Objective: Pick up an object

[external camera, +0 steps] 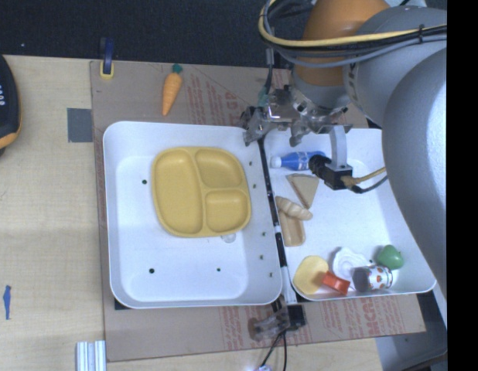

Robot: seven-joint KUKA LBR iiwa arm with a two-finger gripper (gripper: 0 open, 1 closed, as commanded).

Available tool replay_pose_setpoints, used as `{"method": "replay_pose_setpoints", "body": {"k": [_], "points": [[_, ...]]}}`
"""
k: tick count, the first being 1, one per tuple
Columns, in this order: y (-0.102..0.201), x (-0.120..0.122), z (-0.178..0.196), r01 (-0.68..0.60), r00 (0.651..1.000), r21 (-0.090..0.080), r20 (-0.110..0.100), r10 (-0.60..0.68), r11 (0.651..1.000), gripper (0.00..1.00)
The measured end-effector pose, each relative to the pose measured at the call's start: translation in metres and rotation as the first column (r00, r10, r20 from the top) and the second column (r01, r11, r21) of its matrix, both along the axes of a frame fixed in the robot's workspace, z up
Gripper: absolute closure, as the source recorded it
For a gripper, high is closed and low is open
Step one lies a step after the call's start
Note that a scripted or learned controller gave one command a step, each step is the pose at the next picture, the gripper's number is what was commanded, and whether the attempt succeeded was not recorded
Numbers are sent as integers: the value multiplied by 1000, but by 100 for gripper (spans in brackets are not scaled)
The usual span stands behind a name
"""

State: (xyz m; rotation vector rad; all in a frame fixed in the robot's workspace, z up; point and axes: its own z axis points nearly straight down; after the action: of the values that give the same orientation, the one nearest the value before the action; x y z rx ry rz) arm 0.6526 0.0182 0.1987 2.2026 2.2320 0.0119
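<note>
Even overhead light — soft shadows, mild glare on white bins, slightly soft focus

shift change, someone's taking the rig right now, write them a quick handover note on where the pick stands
Gripper: above the top of the seam between the bins, nothing seen between its fingers.
Left white bin: holds the yellow three-compartment plastic plate.
Right white bin: blue and white bottle, tan wedge pieces, a cluster of small toys at the near end.
Orange toy carrot lies on the bench outside the bins.
Done: nothing picked. Left: grasp and lift an object.
</note>
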Motion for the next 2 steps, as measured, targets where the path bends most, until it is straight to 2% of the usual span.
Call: {"method": "replay_pose_setpoints", "body": {"k": [1,2], "points": [[-78,-71,4,17,1000,-3,-18,-17,1000,0],[-87,-23,-7,7,1000,-3,-9,-7,1000,0]]}}
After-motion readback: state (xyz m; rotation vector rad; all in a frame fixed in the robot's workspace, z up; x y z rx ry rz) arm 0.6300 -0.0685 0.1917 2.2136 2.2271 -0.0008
